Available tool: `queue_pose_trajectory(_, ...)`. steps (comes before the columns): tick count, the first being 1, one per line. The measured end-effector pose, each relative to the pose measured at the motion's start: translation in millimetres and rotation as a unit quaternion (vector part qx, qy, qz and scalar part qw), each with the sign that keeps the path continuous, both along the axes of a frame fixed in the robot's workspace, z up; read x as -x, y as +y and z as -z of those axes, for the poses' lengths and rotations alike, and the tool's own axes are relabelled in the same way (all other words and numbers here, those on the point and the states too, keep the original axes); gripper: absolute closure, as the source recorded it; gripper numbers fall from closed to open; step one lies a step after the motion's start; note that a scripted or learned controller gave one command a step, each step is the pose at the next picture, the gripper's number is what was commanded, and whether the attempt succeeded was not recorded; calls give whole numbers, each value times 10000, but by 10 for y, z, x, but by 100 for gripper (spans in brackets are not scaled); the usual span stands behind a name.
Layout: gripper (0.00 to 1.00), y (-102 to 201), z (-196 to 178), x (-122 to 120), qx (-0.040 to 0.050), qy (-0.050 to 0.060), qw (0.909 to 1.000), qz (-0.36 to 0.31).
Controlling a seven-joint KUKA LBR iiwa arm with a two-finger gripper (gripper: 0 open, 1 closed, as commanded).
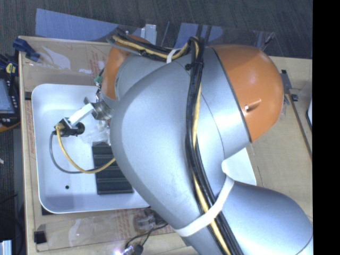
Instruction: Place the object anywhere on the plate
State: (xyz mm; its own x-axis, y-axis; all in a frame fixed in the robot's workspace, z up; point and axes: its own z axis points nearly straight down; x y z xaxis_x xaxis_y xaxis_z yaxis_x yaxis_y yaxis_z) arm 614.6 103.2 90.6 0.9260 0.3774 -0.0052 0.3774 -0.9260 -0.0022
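Observation:
My grey arm with its orange band [249, 89] covers most of the camera view and hides the right bin. The gripper [101, 125] hangs low over the middle of the left white bin [42, 142], and the wrist above hides much of it. A black ribbed rectangular slab [110, 171] lies just below the gripper toward the bin's front. Its right edge disappears under the arm. Whether the gripper touches the slab cannot be told.
A small dark speck [67, 186] sits on the bin floor near the front left corner. The wooden bench [69, 60] surrounds the bin, with blue sheets [64, 23] at the back edge and dark equipment [8, 97] at the far left.

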Motion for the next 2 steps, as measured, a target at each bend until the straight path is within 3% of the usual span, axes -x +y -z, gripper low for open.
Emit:
queue_pose_trajectory(1,100,72,-169,-337,-25,-10,9549,-2968)
queue_pose_trajectory(2,100,348,3,1,-21,17,9877,-1562)
